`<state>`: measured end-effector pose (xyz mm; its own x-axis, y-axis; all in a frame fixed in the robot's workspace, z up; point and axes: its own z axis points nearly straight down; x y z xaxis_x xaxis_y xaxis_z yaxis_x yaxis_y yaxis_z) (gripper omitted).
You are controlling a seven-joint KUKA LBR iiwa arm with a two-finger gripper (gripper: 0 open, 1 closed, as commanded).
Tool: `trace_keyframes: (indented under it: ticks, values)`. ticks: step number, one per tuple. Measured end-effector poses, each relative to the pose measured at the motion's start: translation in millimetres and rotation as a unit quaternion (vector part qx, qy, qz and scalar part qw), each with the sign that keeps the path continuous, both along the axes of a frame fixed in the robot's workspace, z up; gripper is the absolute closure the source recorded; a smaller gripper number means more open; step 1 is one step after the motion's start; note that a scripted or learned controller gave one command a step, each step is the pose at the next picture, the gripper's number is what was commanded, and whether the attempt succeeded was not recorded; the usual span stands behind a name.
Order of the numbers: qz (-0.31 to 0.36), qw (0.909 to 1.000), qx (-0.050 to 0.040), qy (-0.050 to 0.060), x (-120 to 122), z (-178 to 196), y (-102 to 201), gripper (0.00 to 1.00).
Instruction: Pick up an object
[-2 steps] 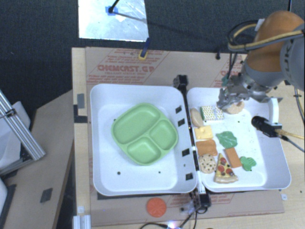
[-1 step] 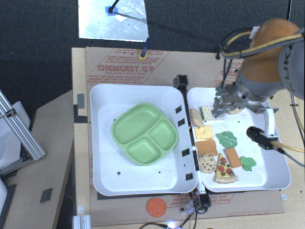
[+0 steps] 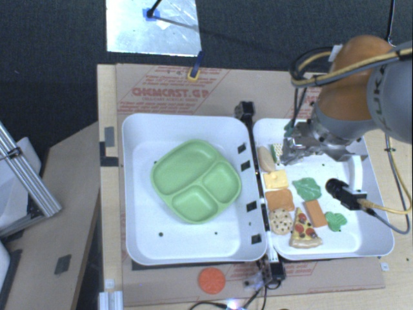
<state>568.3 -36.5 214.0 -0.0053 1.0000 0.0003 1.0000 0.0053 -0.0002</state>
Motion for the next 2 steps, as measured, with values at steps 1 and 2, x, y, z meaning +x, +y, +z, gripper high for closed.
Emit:
trace_keyframes:
  ticks: [1, 2]
  values:
    - [-0.002, 1.0, 0.0, -0.001, -6, 13, -7, 1.0]
    - [0.0, 1.0, 0.0002, -0.002, 11, 12, -7, 1.0]
